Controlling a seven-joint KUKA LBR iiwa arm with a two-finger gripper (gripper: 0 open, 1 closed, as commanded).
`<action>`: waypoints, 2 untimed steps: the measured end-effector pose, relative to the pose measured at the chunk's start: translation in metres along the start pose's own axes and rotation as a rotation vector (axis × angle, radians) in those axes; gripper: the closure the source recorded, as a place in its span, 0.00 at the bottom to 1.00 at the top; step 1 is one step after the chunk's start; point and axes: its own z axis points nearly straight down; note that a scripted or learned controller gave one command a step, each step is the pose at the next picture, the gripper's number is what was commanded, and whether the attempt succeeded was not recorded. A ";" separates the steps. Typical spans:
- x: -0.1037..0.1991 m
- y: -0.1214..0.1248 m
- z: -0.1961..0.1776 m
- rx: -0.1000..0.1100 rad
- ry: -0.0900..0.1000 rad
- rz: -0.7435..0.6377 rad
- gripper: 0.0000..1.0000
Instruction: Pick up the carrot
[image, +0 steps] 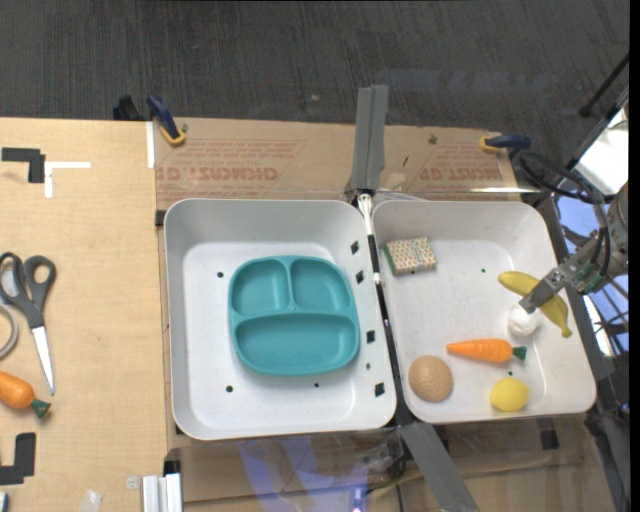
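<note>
The carrot (480, 350) is orange with a green stub at its right end. It lies flat in the right bin (455, 300), near the front. My gripper (536, 298) reaches in from the right and hangs over the banana (517, 283), up and to the right of the carrot and apart from it. A white ball (522, 323) lies between the gripper and the carrot's green end. Nothing shows in the gripper's grasp.
A brown egg-shaped item (430, 379) and a lemon (509, 395) flank the carrot at the front. A speckled sponge (411, 255) lies at the back left. The left bin (190, 300) holds a teal divided plate (294, 315). Scissors (30, 300) and a second carrot (16, 391) lie on the bench.
</note>
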 end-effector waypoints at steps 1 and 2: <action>0.000 0.000 0.000 0.000 0.000 0.000 0.00; -0.009 0.007 0.214 0.000 0.003 0.070 0.00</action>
